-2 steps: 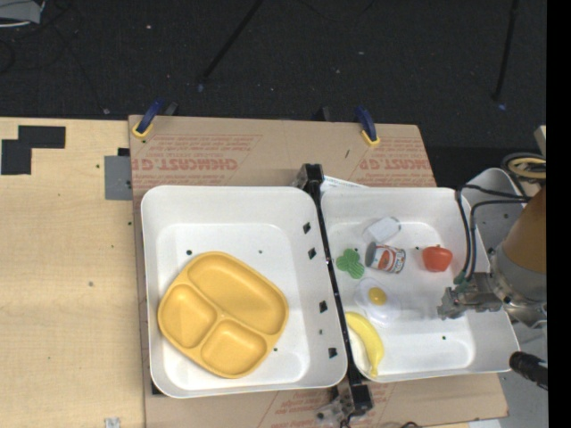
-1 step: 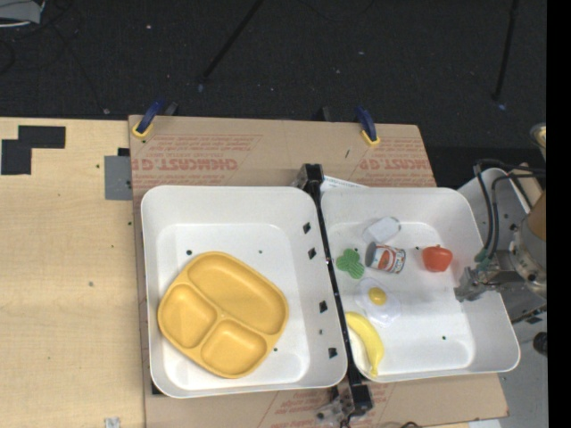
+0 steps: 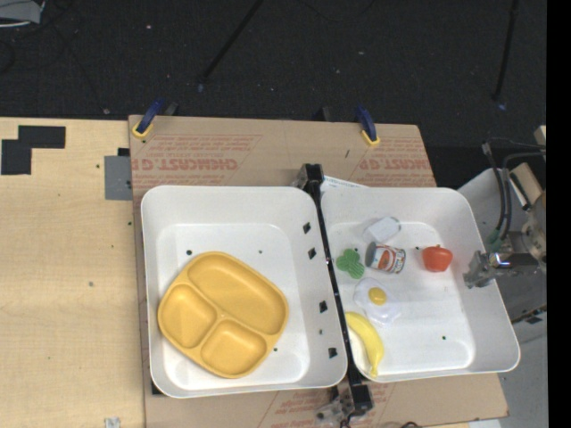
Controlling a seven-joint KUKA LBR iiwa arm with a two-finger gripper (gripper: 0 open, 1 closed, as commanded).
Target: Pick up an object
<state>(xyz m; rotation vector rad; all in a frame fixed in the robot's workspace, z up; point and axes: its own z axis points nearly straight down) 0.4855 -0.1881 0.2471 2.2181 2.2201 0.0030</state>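
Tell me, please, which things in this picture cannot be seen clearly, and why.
1. Claw, camera view: small and blurred at the right bin's edge; open or shut cannot be told.
2. Small red-and-white labelled can: its label is too small to read.
3. Clear plastic piece above the can: transparent against the white bin, so its shape is unclear.
4. Small green toy: too small to identify.
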